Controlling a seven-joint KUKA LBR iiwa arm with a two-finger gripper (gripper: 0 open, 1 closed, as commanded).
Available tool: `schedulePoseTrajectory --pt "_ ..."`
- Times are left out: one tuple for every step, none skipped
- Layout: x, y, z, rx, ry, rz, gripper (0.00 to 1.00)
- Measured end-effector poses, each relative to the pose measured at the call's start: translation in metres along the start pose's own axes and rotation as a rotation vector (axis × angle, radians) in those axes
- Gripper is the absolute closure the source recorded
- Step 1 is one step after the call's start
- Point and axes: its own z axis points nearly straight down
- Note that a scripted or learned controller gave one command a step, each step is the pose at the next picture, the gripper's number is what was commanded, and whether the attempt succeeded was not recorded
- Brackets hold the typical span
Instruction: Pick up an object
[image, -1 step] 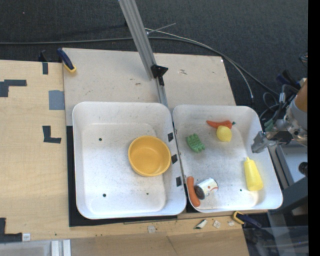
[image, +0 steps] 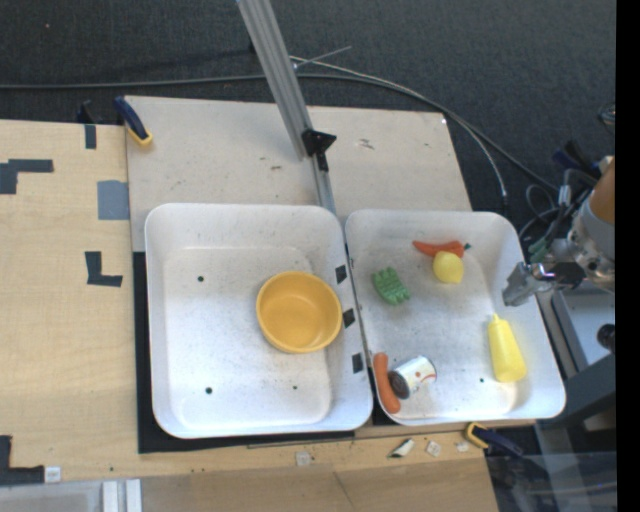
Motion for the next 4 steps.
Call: schedulePoseTrajectory --pt "0.004 0.0 0.066 0.006 0.001 0.0 0.0" --pt "0.013 -0.009 0.126 0.008 0.003 0.0 0.0" --pt "0.013 -0.008 0.146 0.004 0.005 0.001 0.0" --pt "0.014 -0.009 0.137 0.006 0.007 0.001 1.0"
